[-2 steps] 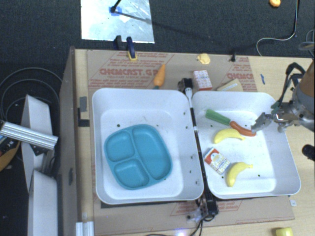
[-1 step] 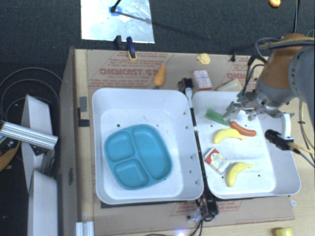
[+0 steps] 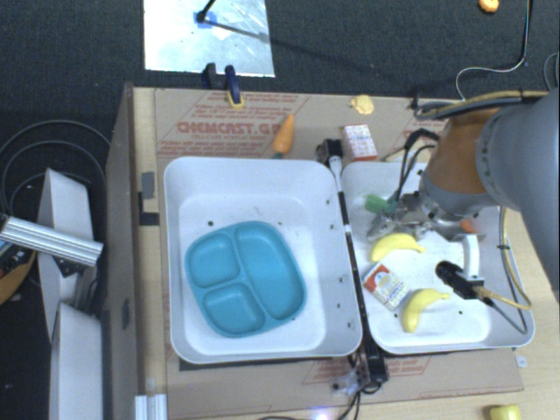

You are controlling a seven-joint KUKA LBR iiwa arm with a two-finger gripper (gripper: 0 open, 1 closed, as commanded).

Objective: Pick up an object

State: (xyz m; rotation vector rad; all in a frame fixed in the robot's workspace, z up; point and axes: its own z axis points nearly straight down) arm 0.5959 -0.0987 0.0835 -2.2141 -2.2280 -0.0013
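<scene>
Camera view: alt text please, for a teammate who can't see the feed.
The gripper reaches into the right bin, close beside the upper banana; a second banana and a red and white packet lie nearer the front. The left bin holds a blue divided plate.

The grey arm (image 3: pixel 521 151) reaches in from the right, its orange band (image 3: pixel 455 160) just above the wrist, angled down and leftward, with the gripper (image 3: pixel 391 223) low, right of centre.

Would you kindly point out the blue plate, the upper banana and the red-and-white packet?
blue plate (image 3: pixel 245 278), camera view, its middle
upper banana (image 3: pixel 395 247), camera view, mid-body
red-and-white packet (image 3: pixel 385 284), camera view, centre of its face
</scene>
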